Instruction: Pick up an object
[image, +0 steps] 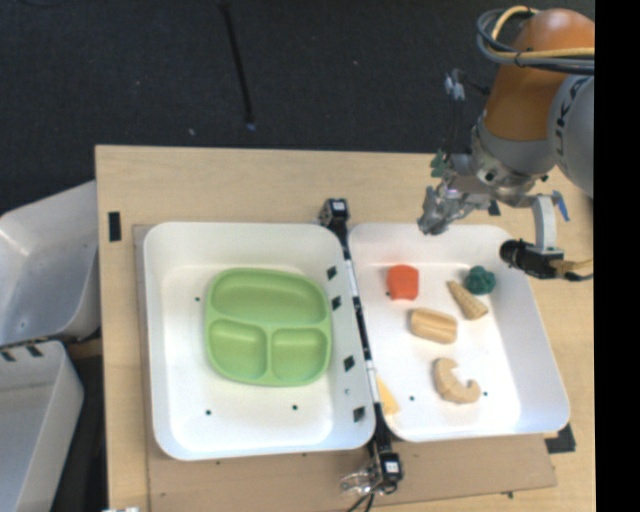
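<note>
Two shallow white plastic bins sit side by side on a pale wooden bench (250, 160). The left bin (170, 420) holds a matte light-green tray (268, 325) with rounded corners and three moulded compartments. The right bin (530, 400) holds several small pieces: an orange-red block (403, 282) toward its upper left, a dark green knobbly lump (481, 279) at upper right, a tan wedge-shaped piece (467, 300) touching the lump's lower left side, a tan rounded loaf-like piece (432, 325) in the middle, and a tan curved, hooked piece (455, 382) lower down. A small yellow sliver (386, 399) lies against the bin's lower left wall.

The arm enters at the upper right of the frame, its orange band over a grey wrist, leaning down and to the left. The gripper (436, 219) is a dull metal assembly hanging over the upper rim of the right bin. Whether its jaws are wide or narrow cannot be told at this size. Nothing is seen between them.

The orange-red block lies below and slightly left of the gripper, apart from it; the other pieces lie further down the frame, well apart.
</note>
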